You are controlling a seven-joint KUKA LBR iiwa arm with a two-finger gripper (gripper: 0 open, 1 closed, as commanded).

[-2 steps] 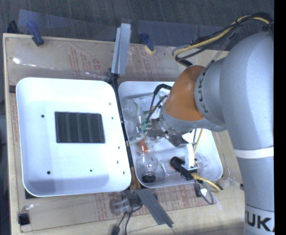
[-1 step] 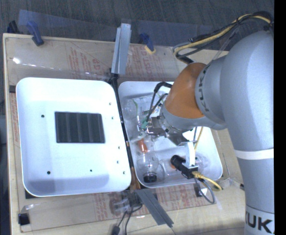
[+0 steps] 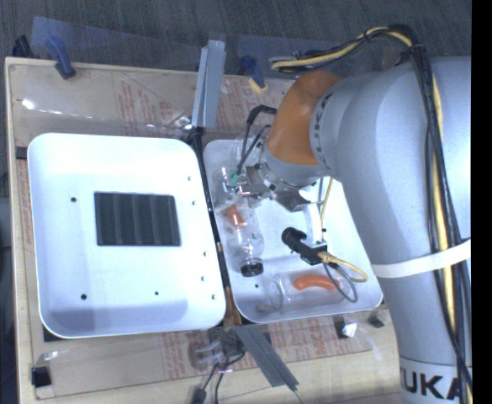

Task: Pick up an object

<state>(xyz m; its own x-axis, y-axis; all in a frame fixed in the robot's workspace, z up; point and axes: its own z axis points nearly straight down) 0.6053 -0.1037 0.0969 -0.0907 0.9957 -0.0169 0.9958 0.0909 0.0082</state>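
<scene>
Letters "UKA" legible on grey arm (image 3: 397, 192) base, bottom right; red print on bench (image 3: 128, 99) unreadable.

1. The left bin (image 3: 60, 183) is open from above, with only a flat dark grate (image 3: 136, 219) at its middle.
2. In the right bin (image 3: 267, 225), the arm (image 3: 380, 141) covers the far half.
3. A clear bottle (image 3: 246, 244) lies along its left wall and an orange piece (image 3: 311, 283) near its front rim, with bare floor between them.
</scene>
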